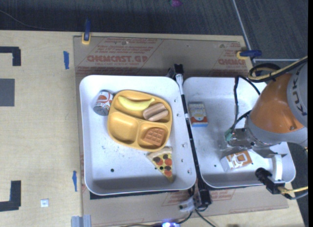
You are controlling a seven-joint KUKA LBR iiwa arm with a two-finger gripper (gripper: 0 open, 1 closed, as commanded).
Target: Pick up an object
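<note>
The arm (286, 106) has a rounded housing: a large orange band on its near segment and light grey casing above and below it. Black letters "KU" are printed on the grey casing at the upper right. Black cables (244, 86) loop along the housing, one with a yellow section near the top. A grey metal wrist section (240, 138) carries small fittings. A white bracket with a black end piece (268, 178) projects below.
</note>
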